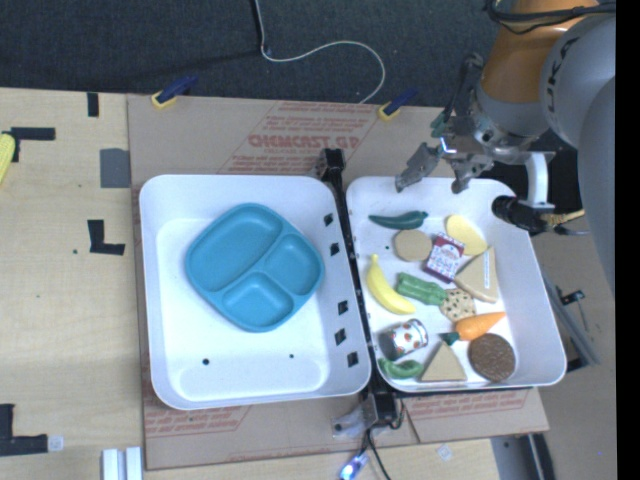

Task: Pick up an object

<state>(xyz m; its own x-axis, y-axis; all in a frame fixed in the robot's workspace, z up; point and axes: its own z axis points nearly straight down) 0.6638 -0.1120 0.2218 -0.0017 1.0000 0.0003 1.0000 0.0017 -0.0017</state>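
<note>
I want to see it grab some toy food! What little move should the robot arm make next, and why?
Probably go down and a bit toward the camera. The gripper is open and hangs over the back edge of the right bin with nothing between its fingers. The nearest toys, the green pepper and the yellow piece, lie just ahead of it.

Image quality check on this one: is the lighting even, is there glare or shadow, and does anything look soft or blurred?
Camera view: lighting is flat and fairly even; the white bins look bright but keep their edges; soft shadow lies under the blue tray; the gripper and arm look slightly soft; small toy foods such as the banana are coarse, their fine detail unreadable.
</note>
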